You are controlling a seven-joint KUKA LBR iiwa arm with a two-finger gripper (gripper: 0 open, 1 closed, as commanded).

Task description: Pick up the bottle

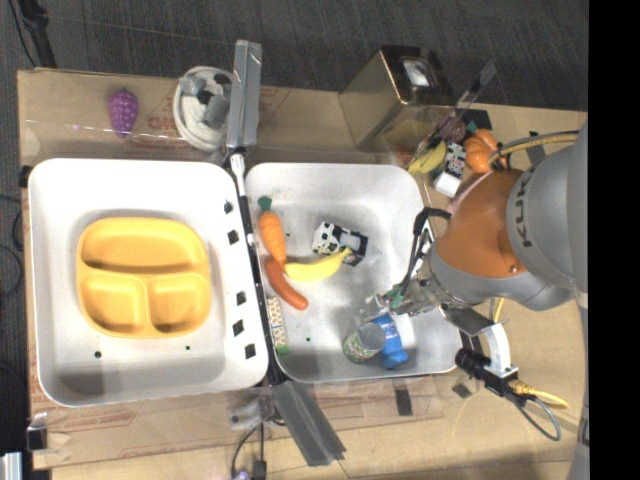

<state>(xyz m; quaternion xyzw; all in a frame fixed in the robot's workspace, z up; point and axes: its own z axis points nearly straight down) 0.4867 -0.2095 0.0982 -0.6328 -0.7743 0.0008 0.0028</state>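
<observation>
Two white bins sit side by side on the tabletop (90, 108). The left bin (60, 268) carries a yellow tray (145, 275), three compartments, lying flat in the middle. The right bin (330, 183) carries the working objects.

The bottle (378, 336) lies on its side near the front right corner of the right bin, a clear body with a blue part toward the right end. It rests low against the sloped wall, which is likely why it has settled there and not in the flat centre.

The arm (500, 238) reaches over the right rim of that bin. The tool (398, 298) is just above and beside the bottle, at its upper right. Whether it is open or closed cannot be told from this view (the wrist and cabling mask the tip). Nothing is seen gripped.

Other contents of the right bin: a carrot (271, 233) close to the left wall, a red pepper (285, 286) below it, a banana (315, 265) across the middle, and a black-and-white toy (335, 238) touching the banana's upper end. All stand well apart from the bottle, so the approach is unobstructed on that side.

Judgement: the pick is at the approach stage. The wall beside the bottle leaves little room on that side, and a round body lying flat may roll away under contact.
</observation>
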